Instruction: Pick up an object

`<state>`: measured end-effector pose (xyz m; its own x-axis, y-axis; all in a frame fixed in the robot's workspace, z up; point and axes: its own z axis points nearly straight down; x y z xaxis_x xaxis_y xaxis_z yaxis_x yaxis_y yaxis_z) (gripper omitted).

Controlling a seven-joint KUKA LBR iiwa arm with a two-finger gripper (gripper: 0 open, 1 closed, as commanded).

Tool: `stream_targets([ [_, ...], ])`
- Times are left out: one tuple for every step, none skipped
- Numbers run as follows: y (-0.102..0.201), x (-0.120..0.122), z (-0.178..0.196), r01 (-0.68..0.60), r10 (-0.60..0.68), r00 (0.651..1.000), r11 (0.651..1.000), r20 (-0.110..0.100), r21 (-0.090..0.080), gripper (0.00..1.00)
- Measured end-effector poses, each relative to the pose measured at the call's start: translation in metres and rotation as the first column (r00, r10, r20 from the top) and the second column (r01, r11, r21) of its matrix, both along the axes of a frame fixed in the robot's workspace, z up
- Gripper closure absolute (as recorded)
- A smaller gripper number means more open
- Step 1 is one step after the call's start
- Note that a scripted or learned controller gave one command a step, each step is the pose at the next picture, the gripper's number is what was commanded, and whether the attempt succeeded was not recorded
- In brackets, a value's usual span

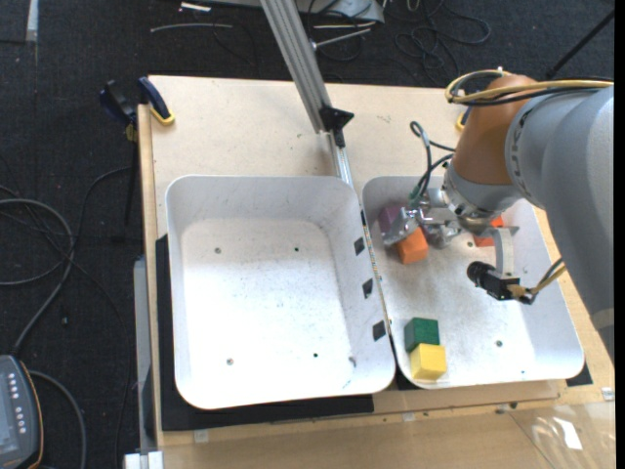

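Jaws (427, 225) hang low in the right bin (547, 350); whether parted, I cannot tell. Orange block (413, 246) sits just beneath them: probably light, rigid, best pinched across flat opposite faces.

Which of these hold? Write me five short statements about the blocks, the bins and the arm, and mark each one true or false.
1. The green block sits in the right bin. True.
2. The yellow block lies in the left bin. False: it lies in the right bin, touching the green block on its near side.
3. The gripper is over the right bin, next to the orange block. True.
4. The purple block is beside the yellow one. False: it is beside the orange block.
5. The arm reaches over the left bin. False: it is over the right bin.
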<state>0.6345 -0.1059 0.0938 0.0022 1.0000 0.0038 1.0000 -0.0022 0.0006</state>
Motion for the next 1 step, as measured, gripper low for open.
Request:
stream_targets([
  [-0.0005, 0.0001, 0.0120, -0.002, 0.002, 1.000, 1.000, 0.001, -0.004, 1.00],
])
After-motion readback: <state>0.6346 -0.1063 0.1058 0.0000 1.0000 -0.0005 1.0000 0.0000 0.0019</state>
